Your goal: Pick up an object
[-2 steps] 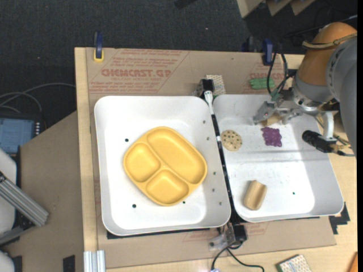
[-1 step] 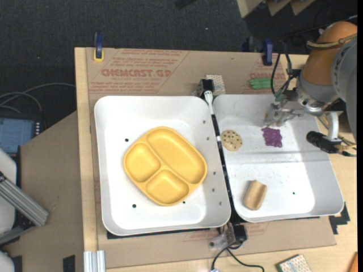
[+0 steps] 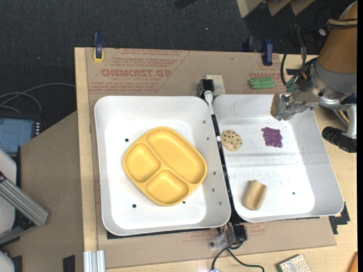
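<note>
Two shallow white bins sit side by side on the tabletop (image 3: 142,72), which is covered by brown cardboard sheeting. The left bin (image 3: 108,152) holds a yellow three-compartment plate (image 3: 164,165), lying flat near the bin's centre. The right bin (image 3: 317,174) holds three items, well apart from one another: a round cookie (image 3: 231,140) close to the bin's left wall, a purple grape cluster (image 3: 272,136) toward the far right area, and a tan cylindrical piece (image 3: 255,194) lying tilted near the front edge. The gripper (image 3: 282,111) hangs over the right bin's far right corner, above and just beyond the grape cluster. Whether it is released or clenched cannot be told; nothing is visibly held. A green object (image 3: 261,84) lies on the tabletop beyond the right bin's far edge.
</note>
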Controlling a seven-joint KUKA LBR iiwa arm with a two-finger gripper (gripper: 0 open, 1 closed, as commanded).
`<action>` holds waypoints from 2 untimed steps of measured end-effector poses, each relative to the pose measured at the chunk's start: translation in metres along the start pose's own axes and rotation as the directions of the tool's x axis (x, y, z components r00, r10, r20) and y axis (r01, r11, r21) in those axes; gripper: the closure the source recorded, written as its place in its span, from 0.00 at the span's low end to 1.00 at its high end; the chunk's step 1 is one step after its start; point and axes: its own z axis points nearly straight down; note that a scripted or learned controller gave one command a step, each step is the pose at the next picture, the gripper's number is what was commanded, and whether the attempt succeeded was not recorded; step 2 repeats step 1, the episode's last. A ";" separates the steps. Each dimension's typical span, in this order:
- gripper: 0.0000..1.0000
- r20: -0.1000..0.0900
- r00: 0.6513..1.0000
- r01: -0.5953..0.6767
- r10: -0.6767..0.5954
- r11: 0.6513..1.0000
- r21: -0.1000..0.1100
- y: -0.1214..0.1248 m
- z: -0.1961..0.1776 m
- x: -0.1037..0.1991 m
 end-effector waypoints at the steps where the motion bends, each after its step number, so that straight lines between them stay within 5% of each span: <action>1: 0.00 0.001 1.000 -0.001 0.001 1.000 -0.001 0.002 0.004 -0.002; 2: 0.00 0.001 1.000 -0.001 0.001 1.000 -0.001 0.002 0.004 -0.002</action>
